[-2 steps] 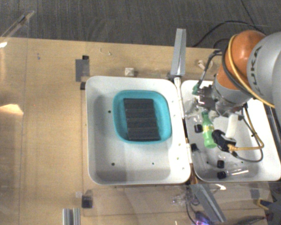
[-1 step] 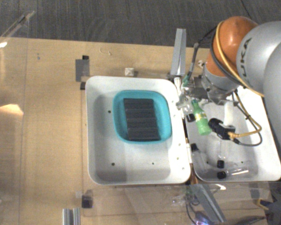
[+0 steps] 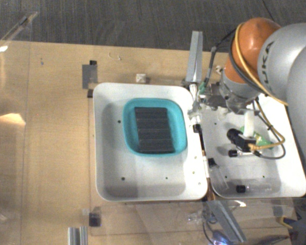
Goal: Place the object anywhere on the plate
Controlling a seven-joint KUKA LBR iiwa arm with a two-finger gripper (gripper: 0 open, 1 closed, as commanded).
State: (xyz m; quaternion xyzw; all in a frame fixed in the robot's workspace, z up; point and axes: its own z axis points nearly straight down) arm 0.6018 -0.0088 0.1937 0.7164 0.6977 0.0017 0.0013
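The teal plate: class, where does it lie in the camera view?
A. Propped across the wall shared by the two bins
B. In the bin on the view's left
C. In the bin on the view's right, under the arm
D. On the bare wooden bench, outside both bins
B: the teal plate lies flat on the floor of the left-hand white bin, inside its walls, with a dark ridged object on it.

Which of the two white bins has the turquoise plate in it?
The bin on the view's left, away from the arm. The turquoise plate lies in its upper half; the other bin sits under the arm.
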